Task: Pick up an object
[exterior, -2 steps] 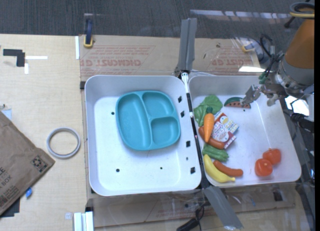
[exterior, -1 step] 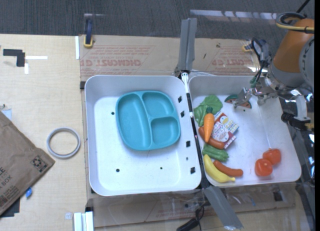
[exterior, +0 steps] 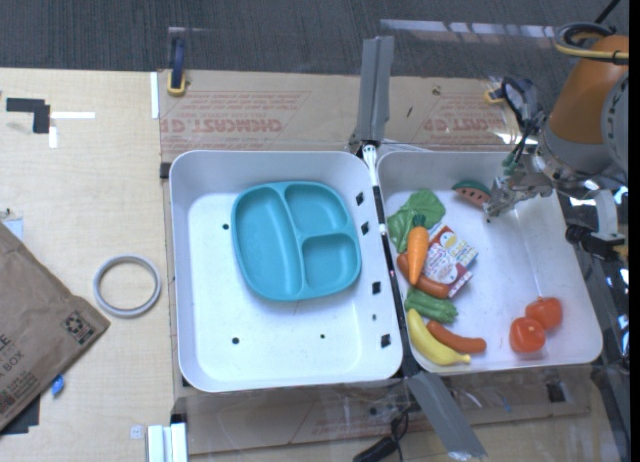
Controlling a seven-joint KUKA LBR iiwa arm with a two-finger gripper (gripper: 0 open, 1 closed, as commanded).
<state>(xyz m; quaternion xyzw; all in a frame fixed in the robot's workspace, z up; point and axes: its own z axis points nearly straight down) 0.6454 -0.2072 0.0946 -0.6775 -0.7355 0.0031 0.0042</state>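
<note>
Nearest lie a banana [exterior: 434,341] and two tomatoes [exterior: 534,324] in the right bin [exterior: 572,280]; farther back sits a carrot [exterior: 416,251]. The carrot looks light, stiff and smooth, likely best pinched across its middle. Beyond, the gripper [exterior: 500,196] hovers; its grip cannot be told.

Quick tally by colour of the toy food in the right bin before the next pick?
Green: 2, leafy piece, pepper
Orange: 1, carrot
Red: 3, tomato, tomato, sausage
Yellow: 1, banana
Multicoloured: 2, carton, slice
Total: 9
</note>
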